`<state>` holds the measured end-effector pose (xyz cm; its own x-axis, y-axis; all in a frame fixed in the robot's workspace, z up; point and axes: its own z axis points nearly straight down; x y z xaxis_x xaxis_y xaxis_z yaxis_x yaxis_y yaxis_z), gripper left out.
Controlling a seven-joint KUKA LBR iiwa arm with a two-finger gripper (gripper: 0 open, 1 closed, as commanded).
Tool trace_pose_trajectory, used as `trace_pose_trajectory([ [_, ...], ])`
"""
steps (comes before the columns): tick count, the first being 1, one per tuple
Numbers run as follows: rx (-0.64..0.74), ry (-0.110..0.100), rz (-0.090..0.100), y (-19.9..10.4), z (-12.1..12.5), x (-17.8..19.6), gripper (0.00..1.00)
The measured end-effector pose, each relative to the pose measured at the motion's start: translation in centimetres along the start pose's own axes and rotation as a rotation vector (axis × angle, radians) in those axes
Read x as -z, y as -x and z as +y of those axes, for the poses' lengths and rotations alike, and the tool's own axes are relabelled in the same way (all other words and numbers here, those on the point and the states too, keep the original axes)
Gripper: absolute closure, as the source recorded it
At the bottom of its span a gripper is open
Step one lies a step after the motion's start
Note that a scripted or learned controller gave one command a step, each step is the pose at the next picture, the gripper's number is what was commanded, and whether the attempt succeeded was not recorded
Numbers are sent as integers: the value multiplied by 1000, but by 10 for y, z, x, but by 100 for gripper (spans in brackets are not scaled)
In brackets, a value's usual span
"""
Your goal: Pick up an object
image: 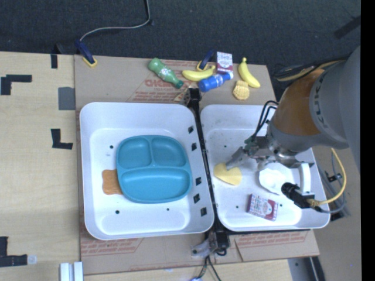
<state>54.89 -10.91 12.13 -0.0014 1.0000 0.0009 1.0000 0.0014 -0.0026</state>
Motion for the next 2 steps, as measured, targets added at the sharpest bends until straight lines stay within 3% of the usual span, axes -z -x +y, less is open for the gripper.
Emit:
trace_pose_trajectory([
  [1,-1,3,-3,48,47,56,0],
  [2,-1,0,-2,52,18,34,0],
])
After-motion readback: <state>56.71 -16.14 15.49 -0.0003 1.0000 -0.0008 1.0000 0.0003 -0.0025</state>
